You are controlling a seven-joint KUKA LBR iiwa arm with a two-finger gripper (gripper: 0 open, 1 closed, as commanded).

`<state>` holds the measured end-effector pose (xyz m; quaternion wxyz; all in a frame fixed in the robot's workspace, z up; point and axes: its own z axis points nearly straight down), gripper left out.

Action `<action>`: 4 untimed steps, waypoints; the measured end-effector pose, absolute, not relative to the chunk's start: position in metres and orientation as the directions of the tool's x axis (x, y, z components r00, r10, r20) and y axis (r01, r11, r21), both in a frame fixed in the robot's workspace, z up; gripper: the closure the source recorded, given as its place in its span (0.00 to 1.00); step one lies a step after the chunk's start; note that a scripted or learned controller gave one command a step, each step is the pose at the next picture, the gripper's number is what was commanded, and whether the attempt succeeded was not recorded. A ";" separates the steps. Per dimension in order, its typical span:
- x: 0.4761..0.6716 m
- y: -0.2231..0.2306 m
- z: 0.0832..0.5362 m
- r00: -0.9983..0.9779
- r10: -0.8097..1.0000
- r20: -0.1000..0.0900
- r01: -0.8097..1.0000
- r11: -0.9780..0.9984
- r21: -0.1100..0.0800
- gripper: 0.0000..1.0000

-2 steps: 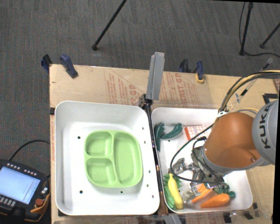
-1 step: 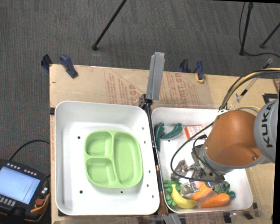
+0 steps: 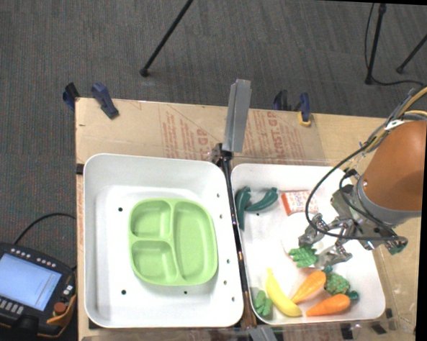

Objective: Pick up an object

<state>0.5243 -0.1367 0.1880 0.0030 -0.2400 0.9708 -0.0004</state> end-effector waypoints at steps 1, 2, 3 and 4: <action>0.609 -0.154 0.125 -0.898 -0.441 -0.011 -0.441 0.898 -0.003 1.00; 0.607 -0.154 0.120 -0.898 -0.439 -0.004 -0.439 0.898 0.001 0.00; 0.541 -0.122 0.086 -0.933 -0.359 0.002 -0.359 0.933 0.005 0.00; 0.496 -0.113 0.089 -0.935 -0.355 -0.007 -0.355 0.935 0.000 0.00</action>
